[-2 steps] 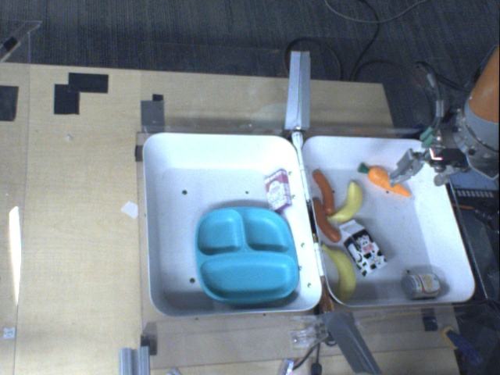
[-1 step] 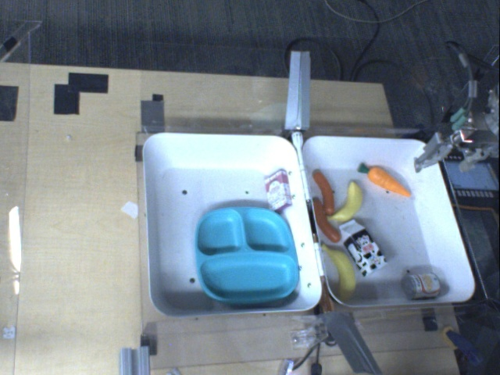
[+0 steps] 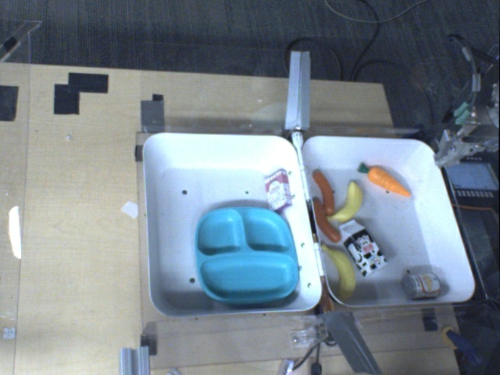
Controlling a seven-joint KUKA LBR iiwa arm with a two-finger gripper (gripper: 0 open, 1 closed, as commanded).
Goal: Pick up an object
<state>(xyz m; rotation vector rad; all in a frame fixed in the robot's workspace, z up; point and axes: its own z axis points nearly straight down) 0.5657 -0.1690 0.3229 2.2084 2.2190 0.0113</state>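
Camera view: carrot (image 3: pixel 387 180) lies in the right bin (image 3: pixel 437 233), left of hand (image 3: pixel 469 131), grip indiscernible.

Left bin (image 3: pixel 156 209): blue divided tray (image 3: pixel 247 255), small packet (image 3: pixel 278 190) at 2 o'clock. Right bin (image 3: pixel 445 217): carrot (image 3: pixel 387 180), bananas (image 3: pixel 350 202), sausages (image 3: pixel 323 191), possibly a tin (image 3: pixel 423 284).

- The arm's end (image 3: pixel 469 127) is showing at the right edge of the view, as pale metal parts and cabling.
- It is sitting blurred and partly cut off, so its pose is not readable.
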